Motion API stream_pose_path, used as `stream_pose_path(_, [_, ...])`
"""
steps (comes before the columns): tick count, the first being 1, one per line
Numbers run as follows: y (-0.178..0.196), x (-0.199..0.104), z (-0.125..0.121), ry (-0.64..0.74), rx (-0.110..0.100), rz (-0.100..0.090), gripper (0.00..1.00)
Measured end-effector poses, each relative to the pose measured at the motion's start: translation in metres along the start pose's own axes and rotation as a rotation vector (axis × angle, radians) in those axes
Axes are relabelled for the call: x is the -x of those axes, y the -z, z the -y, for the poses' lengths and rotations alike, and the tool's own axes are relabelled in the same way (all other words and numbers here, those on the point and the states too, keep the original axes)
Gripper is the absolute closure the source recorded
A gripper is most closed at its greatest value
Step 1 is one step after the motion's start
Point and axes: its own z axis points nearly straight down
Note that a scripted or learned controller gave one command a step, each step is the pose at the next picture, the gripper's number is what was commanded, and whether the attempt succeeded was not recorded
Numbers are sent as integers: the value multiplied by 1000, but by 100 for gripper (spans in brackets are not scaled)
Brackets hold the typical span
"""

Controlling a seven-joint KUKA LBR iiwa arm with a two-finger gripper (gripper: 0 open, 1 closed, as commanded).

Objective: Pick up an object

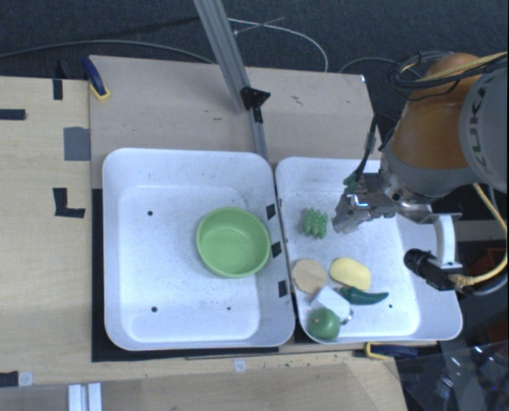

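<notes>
Bins (pixel 134 255) white plastic, matt, speckled with dark flecks. Bowl (pixel 232 241) green plastic, smooth, slight sheen. Bench (pixel 32 229) pale wood grain, matt. Pole (pixel 220 37) grey metal, brushed look. Arm (pixel 443 135) had glossy orange band, smooth grey casing. Broccoli (pixel 314 223) looked bumpy, matt. Lemon (pixel 350 272) smooth, glossy plastic.

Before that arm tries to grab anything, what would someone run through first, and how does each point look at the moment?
1. Target near the gripper: the small green bumpy piece lies just beside it, ok.
2. Space around that piece: it lies apart from the other items, ok.
3. Finger opening: cannot tell.
4. Nothing carried already: nothing visible at the gripper, ok.
5. Other items: yellow piece, tan disc, dark green pepper and green ball are crowded together at the right bin's near edge, not ok for a clean grab.
6. Green bowl: alone in the left bin, ok.
</notes>
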Motion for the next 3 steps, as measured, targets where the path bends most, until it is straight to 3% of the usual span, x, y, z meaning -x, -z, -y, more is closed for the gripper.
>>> stream_pose_path(2, [-13, -106, 30, 1, -2, 0, 100])
stream_pose_path(3, [-5, -155, 29, 2, 0, 0, 100])
